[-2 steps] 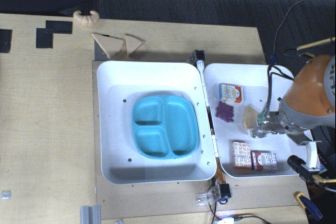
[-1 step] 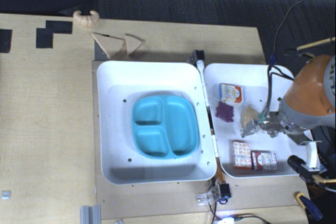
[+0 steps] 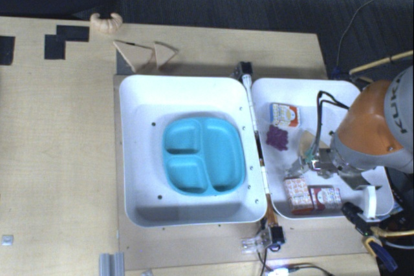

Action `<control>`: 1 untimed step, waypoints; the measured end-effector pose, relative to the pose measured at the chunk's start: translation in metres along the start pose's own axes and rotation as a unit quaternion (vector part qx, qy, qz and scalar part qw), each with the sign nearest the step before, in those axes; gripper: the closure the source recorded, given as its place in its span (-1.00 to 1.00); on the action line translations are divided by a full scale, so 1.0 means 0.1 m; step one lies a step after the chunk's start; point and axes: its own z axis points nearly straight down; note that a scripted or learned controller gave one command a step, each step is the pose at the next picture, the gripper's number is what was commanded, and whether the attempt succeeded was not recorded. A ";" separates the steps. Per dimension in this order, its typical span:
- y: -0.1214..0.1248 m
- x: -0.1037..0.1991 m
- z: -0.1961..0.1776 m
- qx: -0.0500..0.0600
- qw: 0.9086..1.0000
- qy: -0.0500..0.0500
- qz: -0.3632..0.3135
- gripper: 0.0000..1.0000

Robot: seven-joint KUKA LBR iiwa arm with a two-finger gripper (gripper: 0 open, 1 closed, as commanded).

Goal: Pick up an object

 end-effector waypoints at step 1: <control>0.02 0.00 -0.11 -0.003 1.000 0.000 -0.001 1.00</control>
